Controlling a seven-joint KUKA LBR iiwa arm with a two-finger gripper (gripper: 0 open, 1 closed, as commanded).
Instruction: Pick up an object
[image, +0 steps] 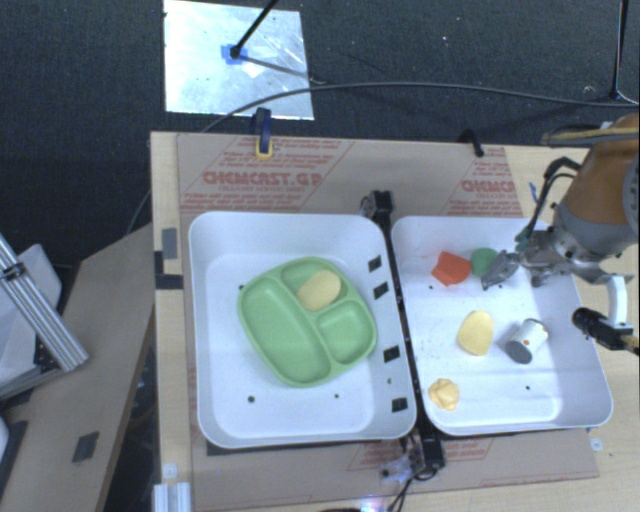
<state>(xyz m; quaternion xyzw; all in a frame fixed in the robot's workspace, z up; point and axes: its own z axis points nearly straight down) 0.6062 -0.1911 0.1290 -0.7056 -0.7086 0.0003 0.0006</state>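
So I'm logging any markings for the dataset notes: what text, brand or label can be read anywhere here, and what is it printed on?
"CHEMCAST GP": red print on the brown board under the bins, above the left bin.
A second red print of the same kind sits above the right bin, too blurred to read with certainty.
Smaller red lines beneath both prints: too small to read.
No legible text on the green tray or the other objects.

bench (330, 165), two white bins (215, 300)

Red "CHEMCAST GP" print on brown board (262, 178) behind bins; repeated partly at right.
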